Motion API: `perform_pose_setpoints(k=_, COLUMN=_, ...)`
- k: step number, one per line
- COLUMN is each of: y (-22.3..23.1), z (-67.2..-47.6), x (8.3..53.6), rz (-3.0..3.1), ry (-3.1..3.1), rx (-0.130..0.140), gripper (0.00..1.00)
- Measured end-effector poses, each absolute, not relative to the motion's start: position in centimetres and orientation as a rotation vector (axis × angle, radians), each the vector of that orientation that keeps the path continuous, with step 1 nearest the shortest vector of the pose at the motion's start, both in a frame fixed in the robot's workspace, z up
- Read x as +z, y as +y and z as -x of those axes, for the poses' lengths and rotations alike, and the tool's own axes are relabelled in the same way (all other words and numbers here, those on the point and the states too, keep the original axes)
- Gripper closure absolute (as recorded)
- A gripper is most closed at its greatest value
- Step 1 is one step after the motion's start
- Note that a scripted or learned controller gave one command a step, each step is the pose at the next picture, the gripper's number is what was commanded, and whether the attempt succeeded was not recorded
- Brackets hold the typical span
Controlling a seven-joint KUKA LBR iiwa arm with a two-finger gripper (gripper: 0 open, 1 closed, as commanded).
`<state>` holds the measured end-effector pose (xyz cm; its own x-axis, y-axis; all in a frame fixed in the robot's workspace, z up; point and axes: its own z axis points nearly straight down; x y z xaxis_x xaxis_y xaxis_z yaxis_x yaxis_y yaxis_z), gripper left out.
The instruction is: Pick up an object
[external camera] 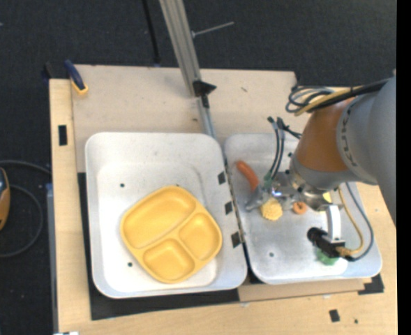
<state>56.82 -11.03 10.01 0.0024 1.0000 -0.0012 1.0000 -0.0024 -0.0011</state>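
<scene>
In the right bin (289, 267) several small objects lie. An orange carrot-shaped piece (247, 175) rests near the bin's left wall. A yellow lumpy piece (271, 211) sits in the middle, with a small orange piece (299, 207) just to its right. A green piece (326, 256) lies near the front right, partly under a black cable end. My gripper (269, 192) hangs low over the bin, directly above and touching or nearly touching the yellow piece, to the right of the carrot-shaped piece. The wrist hides what lies beneath it.
The left bin (111, 152) holds a yellow three-compartment plate (172, 234). A slanted metal post (184, 47) rises behind the bins. Cables (352, 236) loop from the wrist over the right bin's right side. A blue-and-yellow tool (76, 79) lies at the bench's back left.
</scene>
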Motion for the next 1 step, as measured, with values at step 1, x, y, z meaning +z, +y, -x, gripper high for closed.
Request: perform_pose_setpoints(k=1, y=-11.14, z=-56.94, x=11.22, rz=-2.226, ry=2.211, rx=0.002, gripper=1.00)
